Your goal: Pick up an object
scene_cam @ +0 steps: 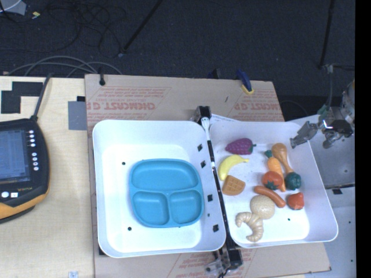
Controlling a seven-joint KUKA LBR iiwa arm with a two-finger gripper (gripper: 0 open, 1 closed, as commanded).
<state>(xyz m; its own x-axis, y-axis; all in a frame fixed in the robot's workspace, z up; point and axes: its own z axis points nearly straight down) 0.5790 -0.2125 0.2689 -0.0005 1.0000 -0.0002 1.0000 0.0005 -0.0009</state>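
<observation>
1. Gripper [317, 131] hangs at the right bin's [324, 225] far right corner, above the rim, near the orange gourd [280, 153]. Fingers look spread and bare, nothing between them.
2. Toys all lie in the right bin: purple eggplant [240, 146], banana [231, 165], waffle [233, 185], croissant [251, 224], sausage [270, 196], green piece [293, 180], red piece [295, 200]. Left bin [110, 155] holds a blue tray [166, 191].
3. Step in hand, by my reading: choosing a target and coming down; no toy lifted yet.
4. To do it well: pick a toy with room around it. Eggplant or banana stand apart; the right-hand cluster is crowded.
5. Set fingers across the narrow axis, centre over the body, descend straight.
6. Risk: round plastic may slip out, and neighbours may get nudged.
</observation>
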